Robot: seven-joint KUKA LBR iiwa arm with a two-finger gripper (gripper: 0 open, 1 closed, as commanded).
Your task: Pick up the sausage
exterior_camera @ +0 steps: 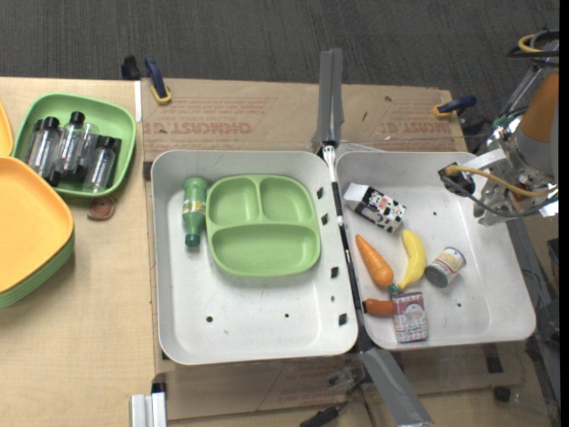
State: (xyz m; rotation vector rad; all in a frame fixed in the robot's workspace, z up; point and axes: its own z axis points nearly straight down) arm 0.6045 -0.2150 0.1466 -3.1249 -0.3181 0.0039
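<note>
While the gripper (498, 205), fingers unreadable, hangs at the frame's right edge, the sausage (377, 307) lies down-left in the right bin (498, 323), lengthwise across, tucked under a pink carton (410, 317).

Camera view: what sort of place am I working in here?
Likely a robot lab test bench, not a kitchen: two white bins sit on cardboard held by clamps, and the food is toy-like, such as a banana and carrot.
</note>
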